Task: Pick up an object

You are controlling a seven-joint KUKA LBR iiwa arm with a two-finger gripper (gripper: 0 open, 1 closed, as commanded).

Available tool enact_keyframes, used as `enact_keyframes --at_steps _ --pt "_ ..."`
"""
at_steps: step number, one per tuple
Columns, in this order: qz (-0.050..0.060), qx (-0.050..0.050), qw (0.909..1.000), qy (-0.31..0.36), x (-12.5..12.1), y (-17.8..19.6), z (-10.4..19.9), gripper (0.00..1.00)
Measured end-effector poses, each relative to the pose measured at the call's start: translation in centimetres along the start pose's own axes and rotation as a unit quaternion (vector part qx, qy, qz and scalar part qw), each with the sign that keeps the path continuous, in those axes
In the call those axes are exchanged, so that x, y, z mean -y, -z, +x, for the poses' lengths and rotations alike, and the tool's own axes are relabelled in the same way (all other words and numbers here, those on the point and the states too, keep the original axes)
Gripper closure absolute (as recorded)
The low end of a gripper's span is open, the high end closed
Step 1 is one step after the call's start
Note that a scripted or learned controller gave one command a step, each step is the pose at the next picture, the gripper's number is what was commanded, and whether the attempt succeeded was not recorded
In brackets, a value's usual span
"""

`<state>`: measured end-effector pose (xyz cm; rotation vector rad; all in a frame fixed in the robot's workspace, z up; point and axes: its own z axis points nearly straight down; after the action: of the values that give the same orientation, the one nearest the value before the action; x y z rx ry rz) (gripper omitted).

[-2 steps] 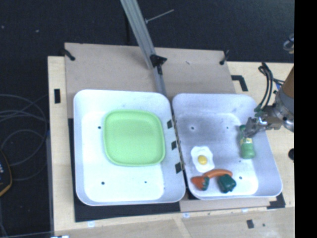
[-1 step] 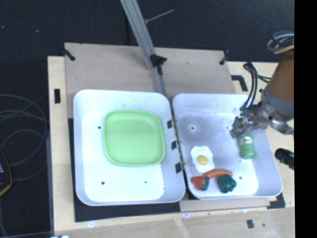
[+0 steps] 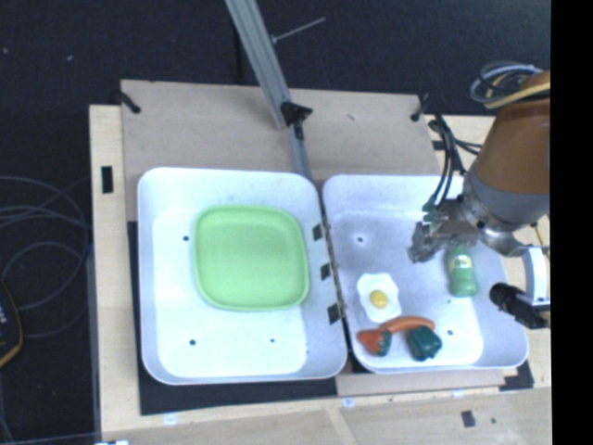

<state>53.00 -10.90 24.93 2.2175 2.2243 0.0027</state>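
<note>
The pincer [image 3: 428, 244] hangs low in the right bin [image 3: 371, 202], just beside a green bottle [image 3: 460, 274] near that bin's right wall; I judge this the approach, with a descent onto the bottle needed next. Whether the pincer is open or closed I cannot tell: it is dark and blurred, with the arm covering it.

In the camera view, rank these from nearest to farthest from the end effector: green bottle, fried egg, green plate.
From the end effector:
1. Green bottle, just below and right of it in the right bin.
2. Fried egg, lower left in the same bin.
3. Green plate, far left, in the left bin.
</note>
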Motion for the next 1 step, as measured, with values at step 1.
enact_keyframes --at_steps 1 --pt "0.001 0.0 1.0 0.0 0.52 -1.15 5.02 1.0"
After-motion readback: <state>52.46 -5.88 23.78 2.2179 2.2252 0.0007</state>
